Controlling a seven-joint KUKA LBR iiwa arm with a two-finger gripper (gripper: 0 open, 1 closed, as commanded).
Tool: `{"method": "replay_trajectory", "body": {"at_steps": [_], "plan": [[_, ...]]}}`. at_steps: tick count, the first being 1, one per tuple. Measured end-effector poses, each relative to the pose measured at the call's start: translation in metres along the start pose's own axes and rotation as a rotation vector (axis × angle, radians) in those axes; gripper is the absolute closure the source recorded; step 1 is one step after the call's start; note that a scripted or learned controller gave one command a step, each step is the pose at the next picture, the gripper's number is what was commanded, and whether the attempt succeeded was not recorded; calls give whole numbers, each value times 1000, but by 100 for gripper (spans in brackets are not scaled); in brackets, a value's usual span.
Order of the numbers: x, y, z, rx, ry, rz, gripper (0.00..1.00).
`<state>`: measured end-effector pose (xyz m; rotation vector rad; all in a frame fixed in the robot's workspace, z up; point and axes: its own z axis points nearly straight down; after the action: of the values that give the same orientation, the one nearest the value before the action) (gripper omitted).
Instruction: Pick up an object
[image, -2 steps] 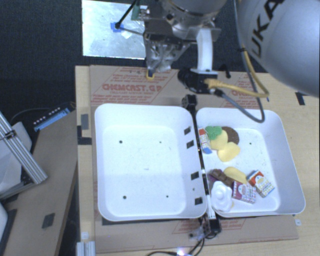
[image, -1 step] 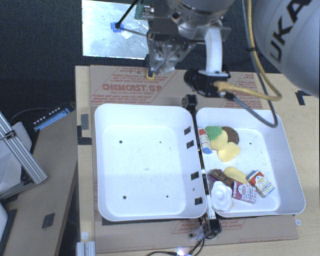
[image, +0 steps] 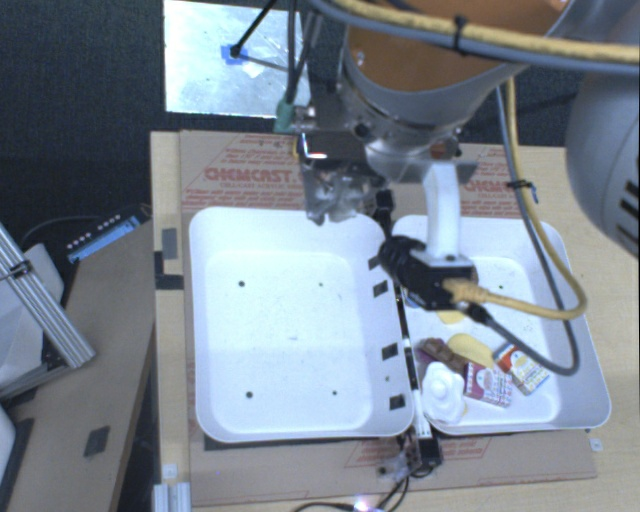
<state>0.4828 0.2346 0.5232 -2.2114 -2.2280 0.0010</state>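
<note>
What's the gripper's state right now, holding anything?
Gripper: state cannot be told; nothing visibly held, over the far rim of the left bin.

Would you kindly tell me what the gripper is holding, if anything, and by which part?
Nothing that I can see is held: the gripper sits over the far rim of the left bin, and the loose items lie in the right bin.

The gripper hangs above the far rim of the left bin, just outside the far left corner of the right bin. Crowded into the right bin's near left corner lie a white bottle-like object, a red-and-white packet, a yellow piece, a brown piece and a small colourful packet.
</note>
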Motion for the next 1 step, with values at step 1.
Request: {"method": "replay_trajectory", "body": {"at_steps": [1], "plan": [[-3,124,-12,-9,-1,10,100]]}}
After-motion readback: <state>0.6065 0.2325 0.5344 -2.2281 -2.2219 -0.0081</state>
